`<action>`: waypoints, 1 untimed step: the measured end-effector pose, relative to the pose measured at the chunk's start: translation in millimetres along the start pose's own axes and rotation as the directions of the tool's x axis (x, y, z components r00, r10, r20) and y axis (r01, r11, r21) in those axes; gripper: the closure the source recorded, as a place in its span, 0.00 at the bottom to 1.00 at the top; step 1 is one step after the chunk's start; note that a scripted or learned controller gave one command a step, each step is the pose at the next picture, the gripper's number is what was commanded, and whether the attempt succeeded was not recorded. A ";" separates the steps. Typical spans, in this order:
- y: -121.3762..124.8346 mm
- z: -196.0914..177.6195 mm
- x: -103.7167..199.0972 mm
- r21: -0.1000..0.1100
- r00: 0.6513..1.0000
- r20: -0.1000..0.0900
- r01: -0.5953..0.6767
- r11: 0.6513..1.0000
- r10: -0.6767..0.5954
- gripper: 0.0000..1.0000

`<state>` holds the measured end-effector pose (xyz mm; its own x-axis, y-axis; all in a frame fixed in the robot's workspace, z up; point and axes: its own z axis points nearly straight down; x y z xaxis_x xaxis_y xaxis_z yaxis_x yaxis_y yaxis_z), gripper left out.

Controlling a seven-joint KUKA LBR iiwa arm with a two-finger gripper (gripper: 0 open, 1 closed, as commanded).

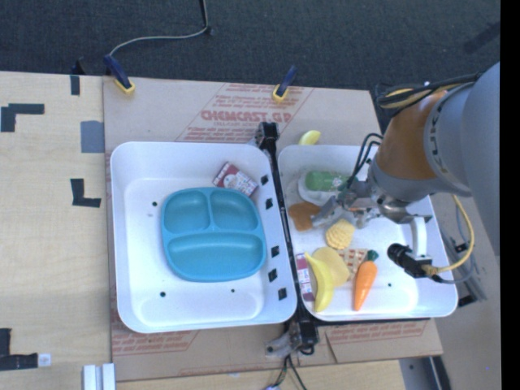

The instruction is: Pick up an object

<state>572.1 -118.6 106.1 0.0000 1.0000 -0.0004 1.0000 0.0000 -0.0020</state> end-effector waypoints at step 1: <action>-14.8 19.6 7.7 -0.007 1.000 0.002 0.000 1.000 0.000 0.00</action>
<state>557.2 -110.9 86.5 0.0003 1.0000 -0.0026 1.0000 -0.0003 0.0049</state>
